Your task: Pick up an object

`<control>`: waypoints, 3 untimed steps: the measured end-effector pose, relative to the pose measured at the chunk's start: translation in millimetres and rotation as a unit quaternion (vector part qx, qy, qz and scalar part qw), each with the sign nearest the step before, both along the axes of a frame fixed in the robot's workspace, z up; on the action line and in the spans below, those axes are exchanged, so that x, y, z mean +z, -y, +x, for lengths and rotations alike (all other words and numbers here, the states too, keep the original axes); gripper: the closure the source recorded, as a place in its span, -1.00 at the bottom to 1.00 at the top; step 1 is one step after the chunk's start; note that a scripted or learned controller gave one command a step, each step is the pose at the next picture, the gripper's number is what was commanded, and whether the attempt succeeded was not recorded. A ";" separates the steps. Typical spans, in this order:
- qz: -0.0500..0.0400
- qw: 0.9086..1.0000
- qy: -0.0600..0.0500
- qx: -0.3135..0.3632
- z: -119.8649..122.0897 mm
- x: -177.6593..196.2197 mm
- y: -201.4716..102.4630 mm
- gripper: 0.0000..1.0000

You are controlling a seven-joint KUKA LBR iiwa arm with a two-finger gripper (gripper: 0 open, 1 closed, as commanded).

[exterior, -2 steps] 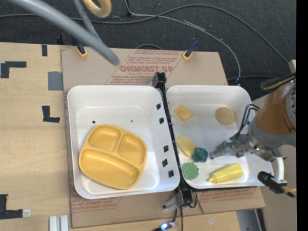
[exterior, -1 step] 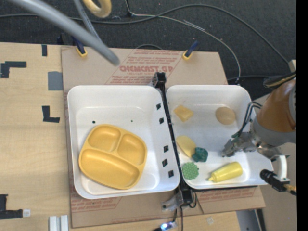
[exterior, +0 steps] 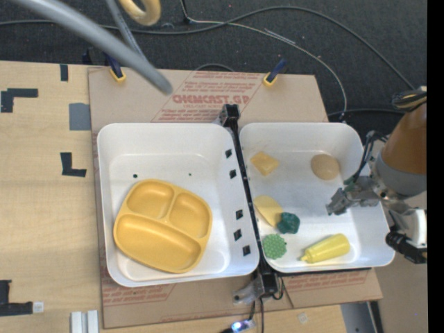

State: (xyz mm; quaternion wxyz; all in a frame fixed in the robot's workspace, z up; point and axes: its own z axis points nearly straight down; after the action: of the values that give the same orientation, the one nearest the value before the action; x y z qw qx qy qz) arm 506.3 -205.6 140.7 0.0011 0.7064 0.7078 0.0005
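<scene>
claw point(exterior: 341, 203) sits low over the right bin point(exterior: 347, 136), by its right wall, and i can't tell how it's set — too small and dark to read, and nothing visible in it.

risk check, nearest first: the yellow corn piece point(exterior: 326, 248) lies near the front wall, just below the claw; it looks rounded, so a pinch could roll it away or jam it against the wall. next, the green bumpy ball point(exterior: 274, 245), the dark green lump point(exterior: 288, 222) and the pale yellow wedge point(exterior: 268, 209) crowd together by the divider point(exterior: 239, 186) — the lump touches the wedge, so a reach there may shove a neighbour instead of grabbing one thing.

further back, the tan round piece point(exterior: 325, 166) and the small yellow block point(exterior: 263, 163) sit apart, cleaner targets, i'd say.

left bin point(exterior: 111, 144): one yellow divided plate point(exterior: 162, 224), nothing on it.

beyond, cardboard on the tabletop point(exterior: 41, 186).
</scene>
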 end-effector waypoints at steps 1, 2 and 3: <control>-0.001 1.000 0.001 0.000 4.6 61.6 -5.4 1.00; 0.000 1.000 -0.001 0.000 5.1 66.5 -6.0 1.00; 0.001 1.000 -0.002 0.002 4.7 58.6 -63.6 1.00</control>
State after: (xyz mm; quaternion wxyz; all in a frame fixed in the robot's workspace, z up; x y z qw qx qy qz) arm 511.0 -142.0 199.3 -0.0013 0.7051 0.7091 0.0000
